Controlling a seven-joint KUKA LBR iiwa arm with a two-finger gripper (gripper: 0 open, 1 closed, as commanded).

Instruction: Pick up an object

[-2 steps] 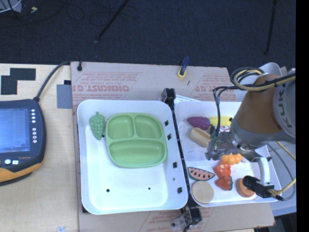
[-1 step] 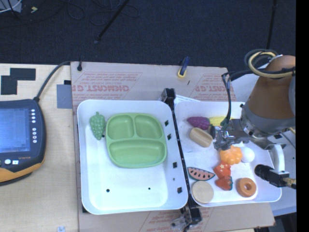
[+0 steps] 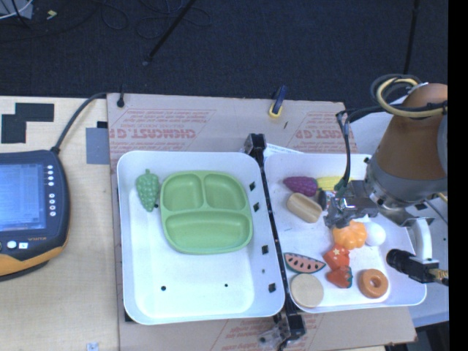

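Bins side by side on the bench, arm [image 3: 413, 148] reaching into the right one.

The left bin [image 3: 190, 291] holds a green divided tray [image 3: 205, 212] with a bunch of green grapes [image 3: 148, 189] touching its left edge. The right bin [image 3: 398, 298] holds toy food: purple eggplant [image 3: 300, 185], tan bread roll [image 3: 304, 208], watermelon slice [image 3: 304, 262], round cracker [image 3: 307, 289], donut [image 3: 374, 283], red pepper [image 3: 338, 265] and an orange fruit [image 3: 350, 236]. The gripper [image 3: 344, 209] hangs just above the orange fruit; whether its jaws are released or clenched, I cannot tell.
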